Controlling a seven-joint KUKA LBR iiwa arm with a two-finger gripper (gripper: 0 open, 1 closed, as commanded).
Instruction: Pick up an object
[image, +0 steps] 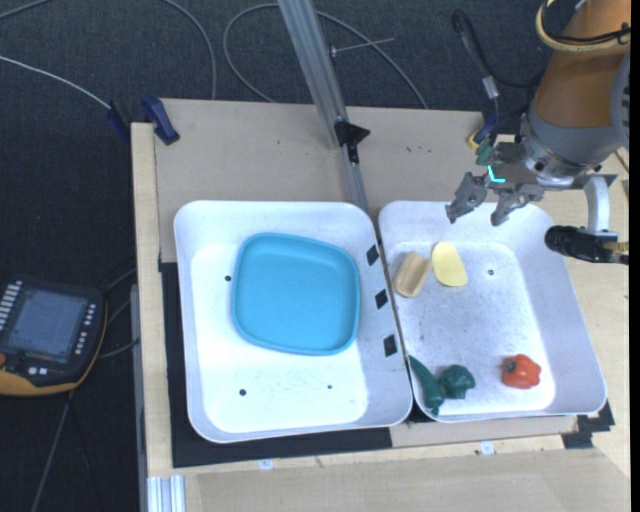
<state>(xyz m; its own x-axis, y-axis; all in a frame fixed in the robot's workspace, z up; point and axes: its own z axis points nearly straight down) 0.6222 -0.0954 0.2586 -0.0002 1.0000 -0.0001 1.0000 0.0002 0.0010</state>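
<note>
Nearest the lens, along the right bin's (560, 300) front wall, sit a red toy pepper (520, 371) and, well to its left, a dark green lump (443, 383), perhaps two plastic vegetables pressed together, though the blur hides which. Farther back, a tan rounded block (411, 273) leans at the divider just beside a smooth yellow oval piece (449, 266). Any of these could serve as the pick.

Above the bin's far rim hangs the gripper (489, 202), its two fingers spread apart with nothing between them, well clear of every item.

Risks: the yellow and tan pieces look glossy and curved, so metal fingers may squeeze one sideways and out; closing on both at once, or catching the sloped white wall, seems equally likely.

Left bin (200, 300) carries a shallow blue square plate (296, 293) with rounded corners.
</note>
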